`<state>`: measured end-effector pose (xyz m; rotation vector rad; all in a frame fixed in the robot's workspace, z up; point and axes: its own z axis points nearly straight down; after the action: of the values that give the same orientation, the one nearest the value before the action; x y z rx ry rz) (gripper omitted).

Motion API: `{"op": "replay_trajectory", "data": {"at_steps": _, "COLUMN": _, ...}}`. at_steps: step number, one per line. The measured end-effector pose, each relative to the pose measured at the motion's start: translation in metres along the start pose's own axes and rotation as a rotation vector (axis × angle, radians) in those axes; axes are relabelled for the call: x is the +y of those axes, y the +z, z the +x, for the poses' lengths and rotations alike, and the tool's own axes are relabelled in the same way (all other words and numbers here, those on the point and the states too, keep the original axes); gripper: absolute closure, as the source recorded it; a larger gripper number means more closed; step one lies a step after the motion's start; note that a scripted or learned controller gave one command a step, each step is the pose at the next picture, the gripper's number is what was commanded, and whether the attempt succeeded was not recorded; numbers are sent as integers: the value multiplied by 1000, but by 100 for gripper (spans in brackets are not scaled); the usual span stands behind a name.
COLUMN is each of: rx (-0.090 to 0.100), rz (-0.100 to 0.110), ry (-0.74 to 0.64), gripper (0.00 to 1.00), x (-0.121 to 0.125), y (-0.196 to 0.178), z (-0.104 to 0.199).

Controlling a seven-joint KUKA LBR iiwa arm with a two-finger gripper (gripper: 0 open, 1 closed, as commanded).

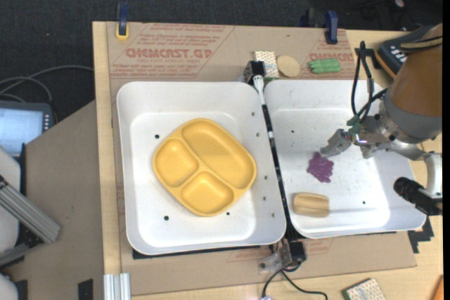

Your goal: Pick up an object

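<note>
We see the gripper (337,144) low in the right bin (365,218), just up and right of the purple grapes (320,167), which lie loose on the floor, probably its target. Whether it is open we cannot tell; nothing shows in its grasp. A tan bread roll (311,204) lies nearer the front wall. The yellow tray (204,166) fills the left bin (133,151), away from the arm.

I see two white bins side by side on the bench (105,151). The left bin (133,172) holds a yellow divided plate (204,166). In the right bin (365,218), my end effector (336,146) hangs just above a purple grape cluster (320,167); a tan bread roll (311,204) lies nearer. A green piece (325,66) rests beyond the bins.
</note>
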<state>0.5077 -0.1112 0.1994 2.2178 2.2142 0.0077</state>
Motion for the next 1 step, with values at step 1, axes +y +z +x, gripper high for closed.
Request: {"op": "replay_trajectory", "data": {"at_steps": 1, "rx": 4, "rz": 18, "ry": -2, "gripper": 0, "x": 21, "y": 101, "z": 3}}
